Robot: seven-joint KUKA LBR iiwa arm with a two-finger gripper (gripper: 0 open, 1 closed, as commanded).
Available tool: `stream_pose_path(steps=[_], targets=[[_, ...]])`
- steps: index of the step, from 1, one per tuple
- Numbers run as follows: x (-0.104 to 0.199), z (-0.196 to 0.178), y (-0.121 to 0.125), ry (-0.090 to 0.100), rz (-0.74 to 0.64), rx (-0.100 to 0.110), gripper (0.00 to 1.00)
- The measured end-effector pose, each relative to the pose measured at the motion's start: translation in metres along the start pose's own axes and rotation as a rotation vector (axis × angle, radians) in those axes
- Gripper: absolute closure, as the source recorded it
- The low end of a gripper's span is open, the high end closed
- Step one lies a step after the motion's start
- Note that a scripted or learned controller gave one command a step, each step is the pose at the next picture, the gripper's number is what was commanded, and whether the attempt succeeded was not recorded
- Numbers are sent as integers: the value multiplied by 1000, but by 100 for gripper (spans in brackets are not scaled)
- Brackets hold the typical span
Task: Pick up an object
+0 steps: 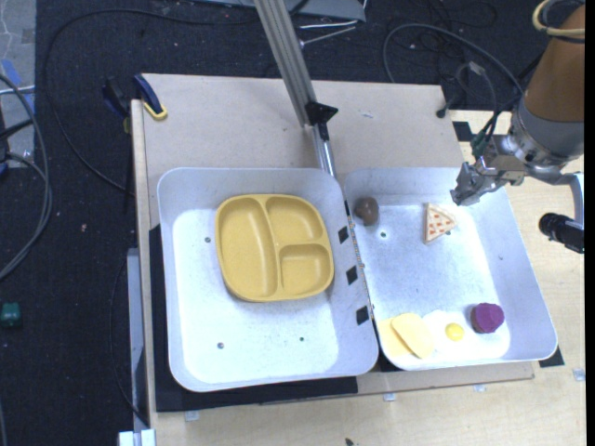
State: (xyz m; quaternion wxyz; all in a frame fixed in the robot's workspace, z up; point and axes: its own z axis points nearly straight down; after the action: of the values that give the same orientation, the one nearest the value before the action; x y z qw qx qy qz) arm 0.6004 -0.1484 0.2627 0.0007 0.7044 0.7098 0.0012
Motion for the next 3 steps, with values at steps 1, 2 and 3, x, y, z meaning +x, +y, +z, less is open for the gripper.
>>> stream_pose_path(steps=[1,2,3], targets=[[60,8,-2,1,-1,4,100],[107,10,-1,0,0,4,100],[156,11,17,0,0,0,100]])
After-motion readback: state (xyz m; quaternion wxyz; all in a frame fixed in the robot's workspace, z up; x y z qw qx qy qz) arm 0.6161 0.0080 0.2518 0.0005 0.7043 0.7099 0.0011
